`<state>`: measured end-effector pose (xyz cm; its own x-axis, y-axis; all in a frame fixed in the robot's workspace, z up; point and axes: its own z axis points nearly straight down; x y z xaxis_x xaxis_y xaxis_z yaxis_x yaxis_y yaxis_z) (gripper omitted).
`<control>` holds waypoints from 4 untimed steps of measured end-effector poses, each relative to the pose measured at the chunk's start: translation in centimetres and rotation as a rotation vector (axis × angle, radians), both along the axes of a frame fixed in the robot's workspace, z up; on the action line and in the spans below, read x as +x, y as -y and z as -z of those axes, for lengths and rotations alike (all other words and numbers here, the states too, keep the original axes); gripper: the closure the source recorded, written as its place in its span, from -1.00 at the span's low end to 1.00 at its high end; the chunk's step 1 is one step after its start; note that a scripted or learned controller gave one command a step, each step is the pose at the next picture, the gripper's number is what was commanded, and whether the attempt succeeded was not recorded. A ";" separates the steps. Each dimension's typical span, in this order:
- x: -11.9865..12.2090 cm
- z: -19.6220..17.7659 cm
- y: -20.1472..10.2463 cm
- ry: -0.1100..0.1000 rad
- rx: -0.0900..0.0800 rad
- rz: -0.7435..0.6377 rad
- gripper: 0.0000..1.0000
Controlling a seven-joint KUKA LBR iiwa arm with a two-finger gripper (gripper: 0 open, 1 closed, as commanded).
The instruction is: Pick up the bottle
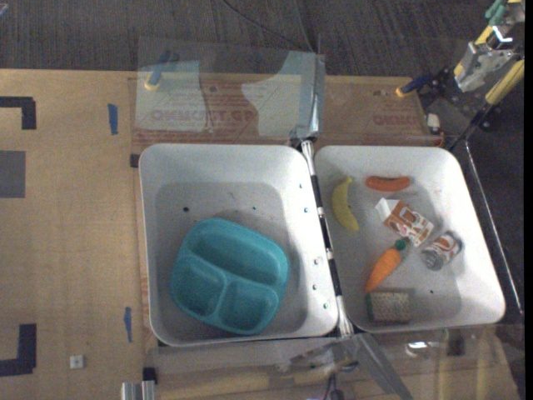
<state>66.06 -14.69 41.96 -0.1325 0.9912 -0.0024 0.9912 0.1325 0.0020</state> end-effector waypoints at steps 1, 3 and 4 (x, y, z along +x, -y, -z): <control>0.1 -0.9 0.0 0.001 -0.002 -0.001 1.00; 0.4 -2.8 -0.2 0.004 -0.007 -0.002 1.00; 0.5 6.3 7.8 -0.008 0.003 0.183 1.00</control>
<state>66.55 -22.51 35.69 0.0501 0.9987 0.0007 0.9987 -0.0501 -0.0058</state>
